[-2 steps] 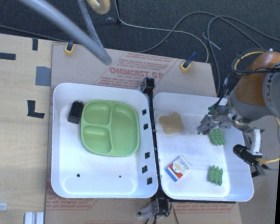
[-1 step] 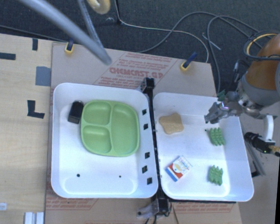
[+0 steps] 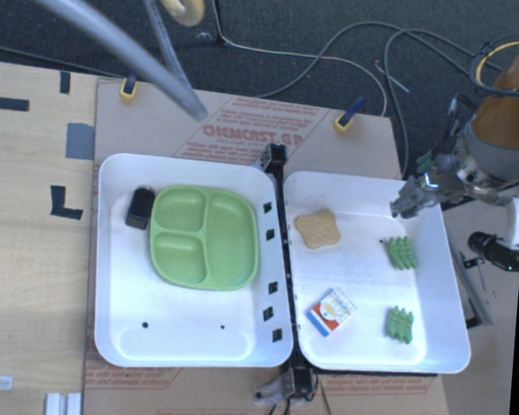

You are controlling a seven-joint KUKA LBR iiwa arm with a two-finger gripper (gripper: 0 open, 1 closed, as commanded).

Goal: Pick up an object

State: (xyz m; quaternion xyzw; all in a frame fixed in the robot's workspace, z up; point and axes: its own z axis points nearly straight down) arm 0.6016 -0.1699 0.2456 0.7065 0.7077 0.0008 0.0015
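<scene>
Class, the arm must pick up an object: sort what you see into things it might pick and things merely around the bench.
Might pick: toast slice, small carton, two green pieces, green divided plate, black block.

Merely around: cables, cardboard sheet, yellow clamps.

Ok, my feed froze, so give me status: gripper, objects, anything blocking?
Gripper over right bin's far edge, nothing in it. Nearest: green piece, untouched. Toast, small box, second green piece lie apart. Nothing blocking.

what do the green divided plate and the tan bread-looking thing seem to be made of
Green divided plate: likely moulded plastic, one even pale green with a soft sheen and rounded compartment ridges.
Tan bread-shaped piece: possibly foam or soft plastic toy food, matte, with a darker crust-like edge; too small to tell for certain.
</scene>
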